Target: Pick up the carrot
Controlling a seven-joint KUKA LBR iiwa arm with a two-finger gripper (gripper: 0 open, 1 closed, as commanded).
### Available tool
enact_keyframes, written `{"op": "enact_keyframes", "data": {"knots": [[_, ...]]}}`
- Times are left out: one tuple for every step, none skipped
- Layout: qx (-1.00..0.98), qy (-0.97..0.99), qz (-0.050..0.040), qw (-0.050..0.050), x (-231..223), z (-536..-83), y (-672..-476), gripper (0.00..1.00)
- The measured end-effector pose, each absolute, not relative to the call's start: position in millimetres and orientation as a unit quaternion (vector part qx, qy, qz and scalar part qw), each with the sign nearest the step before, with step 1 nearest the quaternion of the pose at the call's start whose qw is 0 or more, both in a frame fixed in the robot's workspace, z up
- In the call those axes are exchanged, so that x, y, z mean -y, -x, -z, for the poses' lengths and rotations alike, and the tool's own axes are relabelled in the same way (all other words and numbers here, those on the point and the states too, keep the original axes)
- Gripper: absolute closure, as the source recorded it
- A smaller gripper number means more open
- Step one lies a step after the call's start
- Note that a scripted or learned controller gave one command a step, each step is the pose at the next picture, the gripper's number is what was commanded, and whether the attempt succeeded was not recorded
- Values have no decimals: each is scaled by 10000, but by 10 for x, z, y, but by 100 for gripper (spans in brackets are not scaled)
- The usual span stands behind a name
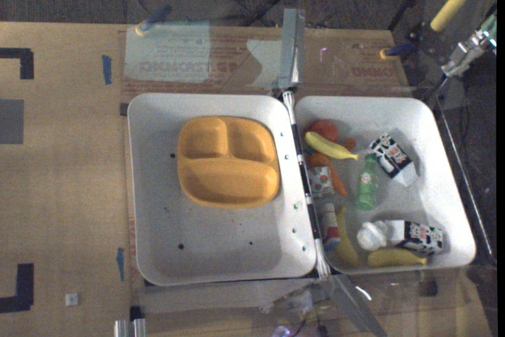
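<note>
The carrot (338,181) lies in the right bin (450,170), just beside a green bottle (366,187) and below a banana (331,146). An orange divided plate (229,162) sits in the left bin (150,193).

Slim orange carrot (338,181), flat, slantwise, near right bin's left wall.

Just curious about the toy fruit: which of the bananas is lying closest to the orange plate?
The banana at the far end of the right bin, beside the red toy. The other two lie at the near end, further from the plate.
</note>
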State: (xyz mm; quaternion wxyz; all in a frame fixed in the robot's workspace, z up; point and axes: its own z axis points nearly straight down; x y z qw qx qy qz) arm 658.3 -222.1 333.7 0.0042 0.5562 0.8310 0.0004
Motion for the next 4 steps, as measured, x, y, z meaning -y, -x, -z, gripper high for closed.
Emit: {"op": "enact_keyframes", "data": {"knots": [[-7220, -6919, -5, 34, 2225, -3252, -6678, 100], [-5530, -8332, 7, -2, 2033, -3143, -6672, 100], [-3805, -9248, 17, -13, 1687, -3042, -6669, 100], [-4990, -8666, 12, -12, 2147, -3020, -6485, 100]]}}
